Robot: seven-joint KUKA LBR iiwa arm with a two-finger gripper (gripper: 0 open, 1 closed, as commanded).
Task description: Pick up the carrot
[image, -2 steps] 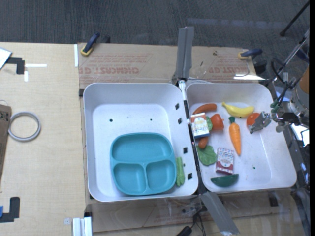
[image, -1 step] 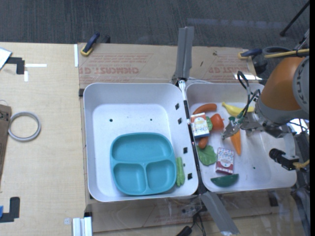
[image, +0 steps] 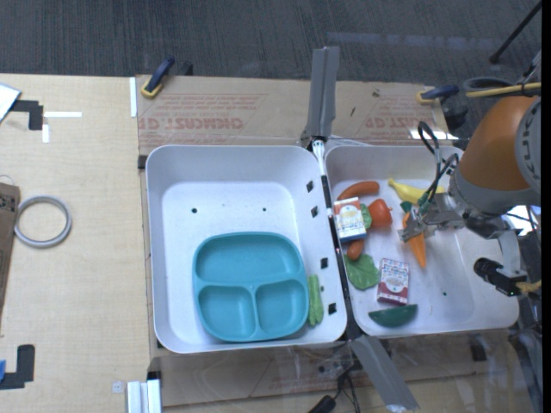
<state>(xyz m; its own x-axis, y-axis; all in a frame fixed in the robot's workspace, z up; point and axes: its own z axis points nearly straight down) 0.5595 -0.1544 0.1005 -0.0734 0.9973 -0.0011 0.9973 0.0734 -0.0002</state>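
Glossy white plastic bins point(image: 164, 231); matt teal plastic tray point(image: 250, 286).

The carrot point(image: 417, 249) is small, orange and tapered. It lies in the right-hand bin point(image: 482, 317), about midway across it and a little toward the far side. Its thick end points up toward the far wall, and its narrow tip points down and slightly right toward the near wall. The thick end sits right beneath the hand point(image: 411, 227), which covers that end, so contact there cannot be judged. The lower half lies plainly on the white floor.
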